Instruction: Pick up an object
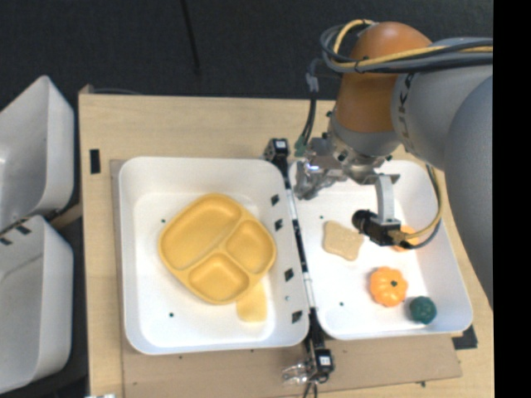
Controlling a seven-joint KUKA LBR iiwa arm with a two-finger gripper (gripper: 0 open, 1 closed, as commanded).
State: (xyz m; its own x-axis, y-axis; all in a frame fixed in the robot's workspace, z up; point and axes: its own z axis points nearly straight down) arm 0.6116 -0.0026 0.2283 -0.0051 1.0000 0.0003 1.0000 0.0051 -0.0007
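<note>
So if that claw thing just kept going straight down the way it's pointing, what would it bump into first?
Probably the bare white floor of the right bin. The gripper points down near the bin's left wall, and the tan slice lies off to the side. Depth is hard to judge from this slanted view.

A single fixed camera looks down from above the bench [166, 123] at a slant, near enough that the two white bins fill most of the frame: the left bin [137, 247] by the bench's left edge and the right bin [448, 297] by its right edge. The bench's far edge lies toward the top of the frame with dark floor beyond it, its near edge runs along the bottom, and the arm [373, 73] comes in from the right.
</note>
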